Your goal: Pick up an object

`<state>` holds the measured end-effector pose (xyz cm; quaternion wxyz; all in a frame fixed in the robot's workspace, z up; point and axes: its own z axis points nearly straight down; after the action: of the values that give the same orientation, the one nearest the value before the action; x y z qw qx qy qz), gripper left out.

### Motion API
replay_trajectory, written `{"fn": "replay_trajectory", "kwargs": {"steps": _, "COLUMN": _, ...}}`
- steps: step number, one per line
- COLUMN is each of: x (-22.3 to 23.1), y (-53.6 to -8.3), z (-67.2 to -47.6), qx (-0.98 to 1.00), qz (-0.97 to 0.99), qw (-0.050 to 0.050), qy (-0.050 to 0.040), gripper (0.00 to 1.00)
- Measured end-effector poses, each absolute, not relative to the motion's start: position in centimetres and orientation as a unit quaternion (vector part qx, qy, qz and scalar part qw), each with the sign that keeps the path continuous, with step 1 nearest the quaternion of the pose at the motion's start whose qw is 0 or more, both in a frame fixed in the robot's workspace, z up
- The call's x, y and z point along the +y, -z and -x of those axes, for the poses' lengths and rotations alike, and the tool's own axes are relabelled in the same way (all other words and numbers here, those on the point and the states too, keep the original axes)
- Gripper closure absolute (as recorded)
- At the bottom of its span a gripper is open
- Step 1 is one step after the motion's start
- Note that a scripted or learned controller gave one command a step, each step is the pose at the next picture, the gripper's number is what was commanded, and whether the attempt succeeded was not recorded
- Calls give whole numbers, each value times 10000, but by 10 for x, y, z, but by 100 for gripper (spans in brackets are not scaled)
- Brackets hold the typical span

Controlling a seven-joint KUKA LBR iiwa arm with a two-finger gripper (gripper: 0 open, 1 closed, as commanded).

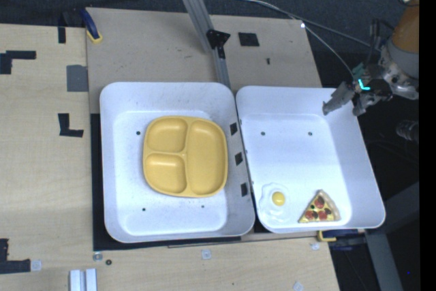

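A yellow divided plate [184,156] lies in the left bin [122,146]. In the right bin [300,140], near its front edge, sit a toy fried egg [275,200] and a toy pizza slice [320,208] side by side. My gripper [346,103] hangs at the right bin's far right corner, above the rim, with its two fingers spread apart and nothing between them. It is well away from the egg and the pizza slice.
A grey metal pole [194,3] slants across the bench behind the bins. Cables run over the dark floor at the back. Black tape marks and a blue-yellow clamp [92,27] sit on the wooden bench at the left.
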<state>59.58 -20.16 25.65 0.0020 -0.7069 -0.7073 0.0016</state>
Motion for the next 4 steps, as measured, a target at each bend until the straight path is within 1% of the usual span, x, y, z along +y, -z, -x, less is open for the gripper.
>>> {"fn": "replay_trajectory", "kwargs": {"steps": 1, "x": -202, "y": -258, "z": -597, "qx": -7076, "qz": 7067, "qw": 1, "qy": -5, "gripper": 0}}
{"fn": "replay_trajectory", "kwargs": {"steps": 2, "x": -199, "y": -215, "z": -598, "qx": -7076, "qz": 7066, "qw": 8, "qy": -16, "gripper": 0}}
{"fn": "replay_trajectory", "kwargs": {"steps": 3, "x": -202, "y": -152, "z": -600, "qx": -7075, "qz": 7067, "qw": 22, "qy": -22, "gripper": 0}}
{"fn": "replay_trajectory", "kwargs": {"steps": 4, "x": -196, "y": -89, "z": -599, "qx": -7079, "qz": 7063, "qw": 27, "qy": -21, "gripper": 0}}
